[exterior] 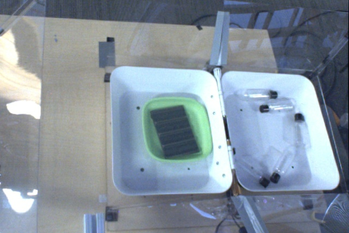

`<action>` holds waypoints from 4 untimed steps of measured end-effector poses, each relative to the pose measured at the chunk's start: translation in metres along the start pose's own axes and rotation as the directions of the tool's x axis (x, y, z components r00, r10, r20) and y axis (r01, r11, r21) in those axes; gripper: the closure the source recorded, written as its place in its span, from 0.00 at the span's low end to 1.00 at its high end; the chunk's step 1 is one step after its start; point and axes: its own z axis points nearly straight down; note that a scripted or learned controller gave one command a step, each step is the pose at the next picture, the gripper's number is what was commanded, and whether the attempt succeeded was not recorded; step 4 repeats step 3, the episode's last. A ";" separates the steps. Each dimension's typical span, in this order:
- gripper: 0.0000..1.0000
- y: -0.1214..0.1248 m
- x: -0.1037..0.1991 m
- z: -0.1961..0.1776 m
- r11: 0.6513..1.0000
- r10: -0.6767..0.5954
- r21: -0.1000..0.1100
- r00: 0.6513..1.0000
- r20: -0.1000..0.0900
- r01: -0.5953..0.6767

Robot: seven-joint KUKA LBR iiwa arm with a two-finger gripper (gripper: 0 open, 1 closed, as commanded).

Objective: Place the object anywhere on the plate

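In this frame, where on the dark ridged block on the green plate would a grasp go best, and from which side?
Probably from straight above, across the dark ridged block's two long edges near its middle. It lies flat and tilted on the green plate, its long sides exposed, with plate surface beside them for fingers. The raised plate rim would hinder a side approach.

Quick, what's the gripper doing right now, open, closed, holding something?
Gripper: cannot be told. The dark ridged block lies on the green plate.
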 end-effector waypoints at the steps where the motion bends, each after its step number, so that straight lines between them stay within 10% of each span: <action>1: 1.00 -0.053 0.080 0.118 0.999 -0.036 0.019 0.999 0.003 0.036; 2: 1.00 -0.098 0.140 0.234 0.994 -0.109 0.020 0.994 0.001 0.109; 3: 0.00 -0.098 0.139 0.234 0.994 -0.109 0.019 0.994 0.001 0.109; 4: 0.00 -0.098 0.139 0.234 0.994 -0.109 0.019 0.994 0.001 0.109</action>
